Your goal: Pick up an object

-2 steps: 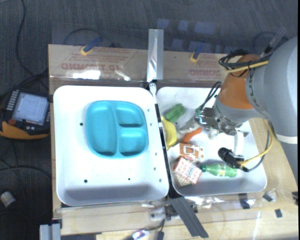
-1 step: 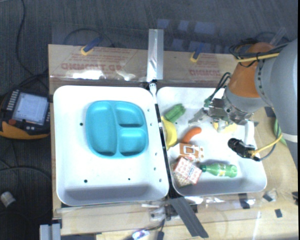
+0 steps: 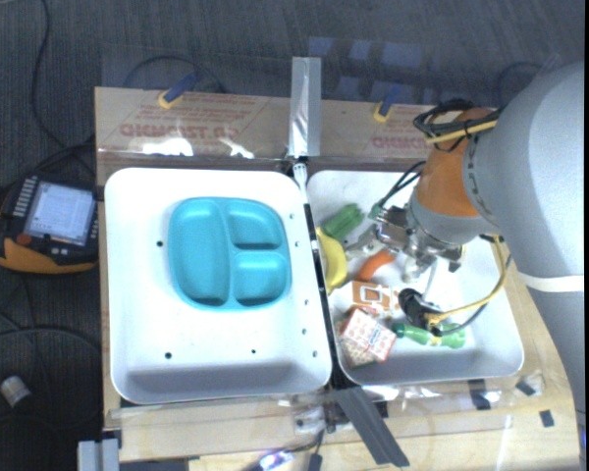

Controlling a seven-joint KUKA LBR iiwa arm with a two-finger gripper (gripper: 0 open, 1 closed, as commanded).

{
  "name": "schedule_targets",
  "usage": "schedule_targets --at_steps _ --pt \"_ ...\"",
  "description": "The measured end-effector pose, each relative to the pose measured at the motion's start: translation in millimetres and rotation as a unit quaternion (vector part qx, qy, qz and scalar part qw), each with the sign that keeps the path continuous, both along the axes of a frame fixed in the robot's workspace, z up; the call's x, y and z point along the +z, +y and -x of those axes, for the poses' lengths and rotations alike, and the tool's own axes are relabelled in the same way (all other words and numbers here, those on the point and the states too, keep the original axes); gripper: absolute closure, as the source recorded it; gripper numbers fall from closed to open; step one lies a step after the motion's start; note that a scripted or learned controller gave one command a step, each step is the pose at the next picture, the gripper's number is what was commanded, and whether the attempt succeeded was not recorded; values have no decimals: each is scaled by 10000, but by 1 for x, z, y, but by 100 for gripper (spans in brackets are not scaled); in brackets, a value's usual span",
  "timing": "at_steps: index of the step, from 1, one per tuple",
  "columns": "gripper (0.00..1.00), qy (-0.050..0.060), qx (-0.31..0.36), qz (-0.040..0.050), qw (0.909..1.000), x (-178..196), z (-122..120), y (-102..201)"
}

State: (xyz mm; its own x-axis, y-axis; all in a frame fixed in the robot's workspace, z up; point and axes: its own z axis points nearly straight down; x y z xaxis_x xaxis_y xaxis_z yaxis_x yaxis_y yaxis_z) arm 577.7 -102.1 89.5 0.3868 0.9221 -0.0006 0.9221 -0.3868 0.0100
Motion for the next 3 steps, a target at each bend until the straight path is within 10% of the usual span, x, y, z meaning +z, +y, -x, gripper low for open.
schedule_targets --at_steps 1,2,3 --pt "100 5 0 -15 10000 9 0 1" --pt "100 68 -651 -9 9979 93 -16 78" --pt "0 68 -653 -5 9978 93 -16 78"
